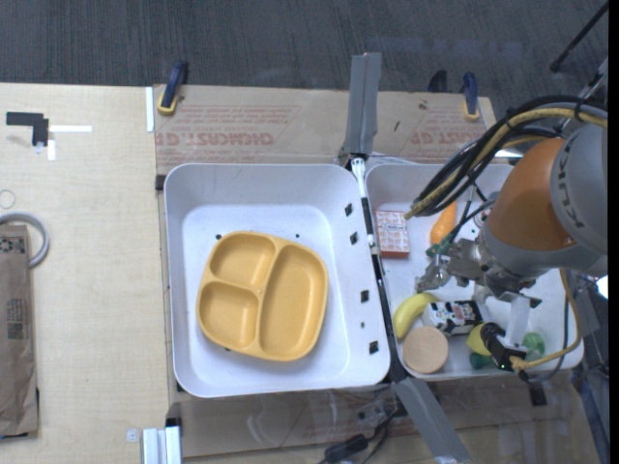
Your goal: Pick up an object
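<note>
One banana point(413, 311) — yellow, curved, green-tipped — beside round wooden disc point(425, 350); tool point(462, 276) state indiscernible.

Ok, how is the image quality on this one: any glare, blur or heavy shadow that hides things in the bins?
Camera view: lighting is even and soft, with only a faint shadow under the yellow divided plate in the left bin; the white bin floor is bright but not blown out; focus is adequate, the banana reads clearly, though small items under the arm in the right bin are cluttered and hard to identify.
</note>
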`<action>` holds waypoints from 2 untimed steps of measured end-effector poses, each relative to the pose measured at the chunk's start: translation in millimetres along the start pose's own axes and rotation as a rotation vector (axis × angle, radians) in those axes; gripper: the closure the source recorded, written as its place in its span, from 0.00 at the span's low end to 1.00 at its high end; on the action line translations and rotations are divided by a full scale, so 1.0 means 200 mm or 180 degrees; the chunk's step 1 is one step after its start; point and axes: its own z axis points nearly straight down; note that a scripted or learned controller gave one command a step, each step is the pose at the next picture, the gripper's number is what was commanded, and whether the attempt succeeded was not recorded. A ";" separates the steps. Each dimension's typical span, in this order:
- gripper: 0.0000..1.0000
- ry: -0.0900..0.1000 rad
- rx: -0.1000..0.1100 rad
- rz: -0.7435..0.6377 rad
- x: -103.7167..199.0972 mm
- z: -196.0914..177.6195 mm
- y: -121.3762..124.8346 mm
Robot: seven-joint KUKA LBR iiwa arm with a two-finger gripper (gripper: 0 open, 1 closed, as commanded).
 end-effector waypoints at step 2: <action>0.00 -0.0008 -0.0007 -0.0230 0.04 0.00 0.51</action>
